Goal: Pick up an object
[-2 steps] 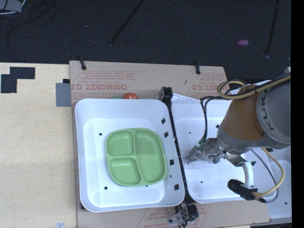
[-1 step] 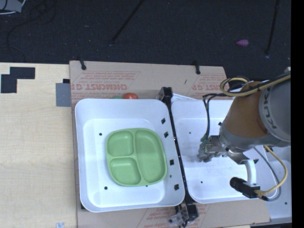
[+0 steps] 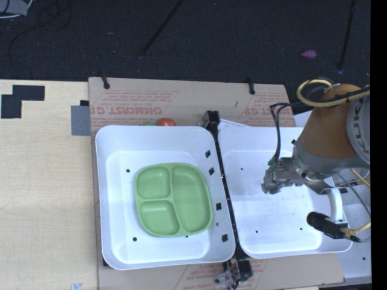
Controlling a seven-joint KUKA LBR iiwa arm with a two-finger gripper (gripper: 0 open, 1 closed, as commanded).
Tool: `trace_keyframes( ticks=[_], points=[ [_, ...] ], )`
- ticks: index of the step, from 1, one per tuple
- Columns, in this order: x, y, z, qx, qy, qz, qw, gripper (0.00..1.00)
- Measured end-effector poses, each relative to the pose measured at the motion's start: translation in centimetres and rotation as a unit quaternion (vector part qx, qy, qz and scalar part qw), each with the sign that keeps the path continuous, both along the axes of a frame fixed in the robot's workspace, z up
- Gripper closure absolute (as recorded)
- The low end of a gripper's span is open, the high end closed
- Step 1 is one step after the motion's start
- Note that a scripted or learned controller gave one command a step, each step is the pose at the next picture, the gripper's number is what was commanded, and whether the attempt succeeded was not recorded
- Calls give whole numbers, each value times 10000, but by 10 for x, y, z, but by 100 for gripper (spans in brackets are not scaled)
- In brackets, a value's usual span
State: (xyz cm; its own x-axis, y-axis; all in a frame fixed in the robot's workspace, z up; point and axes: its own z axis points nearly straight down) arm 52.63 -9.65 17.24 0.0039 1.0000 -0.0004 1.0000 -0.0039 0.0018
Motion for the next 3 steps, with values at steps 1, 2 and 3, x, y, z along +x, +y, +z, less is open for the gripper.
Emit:
trace_keyframes(
  ticks=[1, 2, 3],
  points=[
    [0, 0, 42, 2, 6, 20, 10000, 100],
    [0, -1, 63, 3, 10, 19, 10000, 100],
    [1, 55, 52, 12, 30, 38, 10000, 100]
  ],
)
